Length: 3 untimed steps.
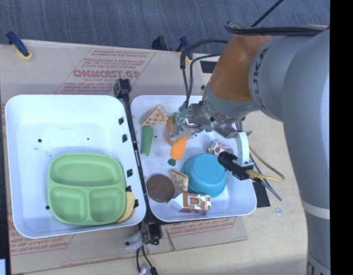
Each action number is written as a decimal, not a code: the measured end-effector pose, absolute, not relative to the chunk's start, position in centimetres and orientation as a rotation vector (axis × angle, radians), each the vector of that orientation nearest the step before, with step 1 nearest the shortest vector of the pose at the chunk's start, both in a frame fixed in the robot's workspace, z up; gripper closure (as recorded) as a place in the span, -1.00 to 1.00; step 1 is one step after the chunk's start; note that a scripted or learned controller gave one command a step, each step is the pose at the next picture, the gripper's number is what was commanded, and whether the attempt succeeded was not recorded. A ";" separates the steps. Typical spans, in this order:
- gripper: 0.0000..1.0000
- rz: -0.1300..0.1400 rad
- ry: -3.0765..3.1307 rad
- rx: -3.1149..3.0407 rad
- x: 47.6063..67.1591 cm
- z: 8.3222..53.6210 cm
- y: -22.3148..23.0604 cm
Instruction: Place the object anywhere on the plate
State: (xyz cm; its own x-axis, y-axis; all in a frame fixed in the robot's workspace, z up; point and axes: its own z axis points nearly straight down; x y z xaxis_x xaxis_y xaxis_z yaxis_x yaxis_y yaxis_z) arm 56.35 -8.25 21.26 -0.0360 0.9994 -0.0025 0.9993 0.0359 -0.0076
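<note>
A green divided plate (86, 188) lies in the left white bin (27, 119), with a yellow piece (129, 206) tucked under its right edge. My gripper (185, 124) hangs low over the upper middle of the right bin (245, 202), just above an orange carrot (178, 148). A small orange and green item (171, 126) sits right against the gripper's left side; whether it is held is unclear. The arm's wrist (233, 90) covers the bin's upper right part.
The right bin also holds a sandwich wedge (154, 116), a green cucumber (146, 140), a blue bowl (206, 175), a brown disc (160, 188), a toast piece (179, 180), an orange-white toy (195, 202) and a red-white item (217, 148). A black divider (130, 136) separates the bins.
</note>
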 end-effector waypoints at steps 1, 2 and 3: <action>1.00 0.013 -2.289 -2.143 56.2 20.5 0.7; 1.00 0.015 -2.346 -2.077 52.4 19.0 9.3; 1.00 0.016 -2.519 -1.861 48.8 21.0 11.4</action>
State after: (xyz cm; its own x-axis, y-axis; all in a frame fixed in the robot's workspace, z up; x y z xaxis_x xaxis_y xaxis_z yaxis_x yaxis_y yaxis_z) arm 48.80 11.35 20.99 -0.2937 0.9559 0.0018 0.9558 0.2937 -0.0141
